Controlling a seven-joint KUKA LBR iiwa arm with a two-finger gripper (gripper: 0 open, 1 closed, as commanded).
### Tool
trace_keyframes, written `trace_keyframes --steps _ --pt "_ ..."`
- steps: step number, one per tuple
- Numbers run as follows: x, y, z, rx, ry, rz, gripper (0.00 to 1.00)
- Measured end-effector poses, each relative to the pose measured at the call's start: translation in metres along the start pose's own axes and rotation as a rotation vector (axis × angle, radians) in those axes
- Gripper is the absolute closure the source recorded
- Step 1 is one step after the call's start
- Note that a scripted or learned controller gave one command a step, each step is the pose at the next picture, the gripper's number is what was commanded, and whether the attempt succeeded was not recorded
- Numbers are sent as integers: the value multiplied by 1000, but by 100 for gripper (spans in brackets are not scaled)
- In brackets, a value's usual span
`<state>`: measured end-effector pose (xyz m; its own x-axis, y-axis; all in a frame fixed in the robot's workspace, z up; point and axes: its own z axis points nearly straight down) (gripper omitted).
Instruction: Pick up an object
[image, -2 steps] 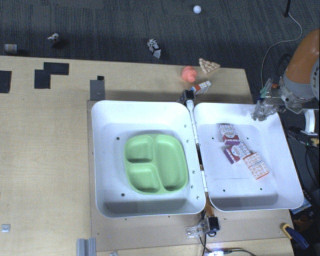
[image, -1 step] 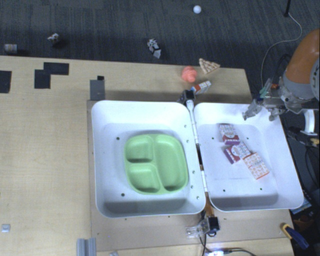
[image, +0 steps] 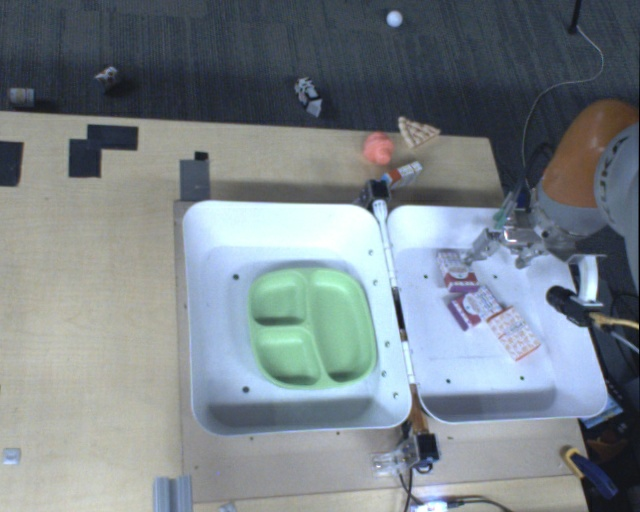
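Here, the grey arm with its orange band (image: 588, 150) comes in from three o'clock, and its two-finger metal gripper (image: 505, 240) hangs over the upper part of the right-hand shallow white bin (image: 570, 370). Its thin fingers point toward nine o'clock and seem a little apart, but whether the hand is released or clenched I cannot tell; nothing can be seen between the fingers. Just at seven o'clock from the fingertips, on the floor of that bin, lies a small cluster of flat printed things: a red-and-white patterned packet (image: 456, 267) nearest the gripper, a dark purple packet (image: 467, 301) touching it at five o'clock, and an orange-patterned square card (image: 514, 333) a little further toward five o'clock. All three lie flat, apart from the gripper. The left-hand shallow white bin (image: 215, 300) holds a pale green plastic tray with three compartments (image: 312, 326), sitting roughly at its centre. On the wooden bench (image: 90, 330) at twelve o'clock from the bins rest a small pink ball (image: 378, 148), a wedge-shaped toy pizza slice (image: 418, 131) and a short tube with an orange end (image: 404, 174), all near one another. A small white ball (image: 394, 18) lies well apart on the dark floor beyond the bench.
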<state>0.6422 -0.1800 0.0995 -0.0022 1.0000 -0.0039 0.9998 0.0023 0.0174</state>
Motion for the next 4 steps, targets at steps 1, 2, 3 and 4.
trace_keyframes --steps 1,2,3,4 --pt "77 -95 11 8 3 -1 0" --pt "88 -152 9 6 2 1 0" --pt "88 -150 -2 0 1 0 100" --pt "114 -145 -118 13 4 -2 100"
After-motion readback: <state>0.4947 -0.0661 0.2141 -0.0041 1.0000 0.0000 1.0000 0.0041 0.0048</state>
